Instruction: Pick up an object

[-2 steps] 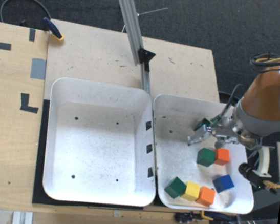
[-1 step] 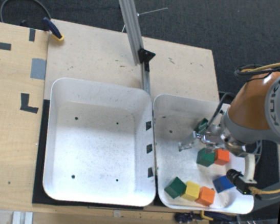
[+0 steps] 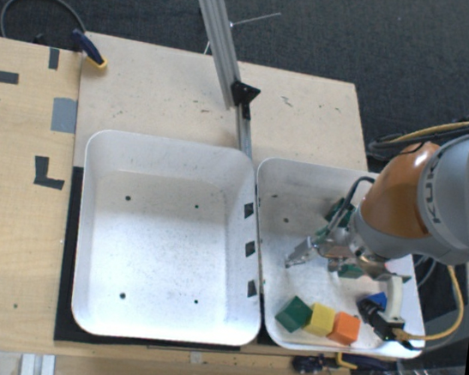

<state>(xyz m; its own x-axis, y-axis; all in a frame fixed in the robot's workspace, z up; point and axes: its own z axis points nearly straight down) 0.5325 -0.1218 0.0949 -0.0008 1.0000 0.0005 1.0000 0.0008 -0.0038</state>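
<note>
Right bin (image 3: 291, 186): three blocks in a row near the front wall, touching side to side. Green block (image 3: 293, 314) at the left end, turned cornerwise; yellow block (image 3: 321, 319) in the middle; orange block (image 3: 345, 328) at the right end. The row's long axis runs left to right along that wall.

Gripper (image 3: 301, 256): low over the bin floor, behind the row and apart from it, pointing left. Whether its fingers are apart or together cannot be told.

Left bin (image 3: 100, 155): white, speckled floor.
</note>
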